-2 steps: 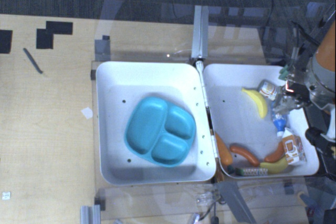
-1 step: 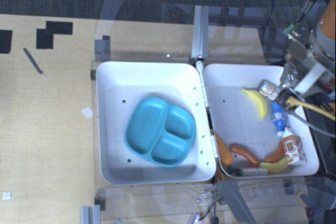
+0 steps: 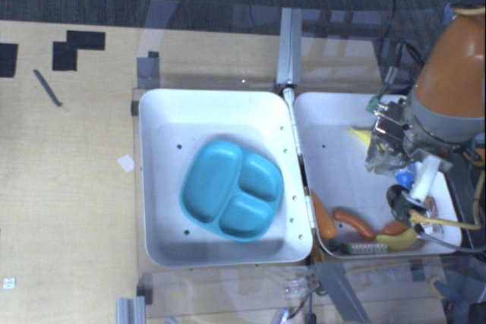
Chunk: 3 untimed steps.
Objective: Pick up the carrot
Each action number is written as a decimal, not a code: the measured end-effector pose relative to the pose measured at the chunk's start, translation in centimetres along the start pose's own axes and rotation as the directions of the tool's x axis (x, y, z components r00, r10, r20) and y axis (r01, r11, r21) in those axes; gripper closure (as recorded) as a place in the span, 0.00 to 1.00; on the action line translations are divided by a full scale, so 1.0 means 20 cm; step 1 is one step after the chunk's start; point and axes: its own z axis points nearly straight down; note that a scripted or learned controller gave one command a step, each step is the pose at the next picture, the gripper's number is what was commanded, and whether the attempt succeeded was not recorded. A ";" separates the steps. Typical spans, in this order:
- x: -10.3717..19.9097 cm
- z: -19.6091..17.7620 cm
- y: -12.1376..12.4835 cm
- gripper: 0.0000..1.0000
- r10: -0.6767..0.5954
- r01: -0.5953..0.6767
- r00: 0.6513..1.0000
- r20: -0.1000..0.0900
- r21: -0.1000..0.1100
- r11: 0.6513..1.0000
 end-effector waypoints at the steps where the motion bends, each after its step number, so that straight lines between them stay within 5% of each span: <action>1: -0.04 -0.62 0.02 1.00 0.171 -0.171 0.985 -0.002 -0.003 0.985; 2: -0.06 -0.43 0.22 1.00 0.018 -0.018 1.000 0.000 -0.001 1.000; 3: -0.34 -0.45 0.31 1.00 0.172 -0.172 0.985 0.000 -0.002 0.985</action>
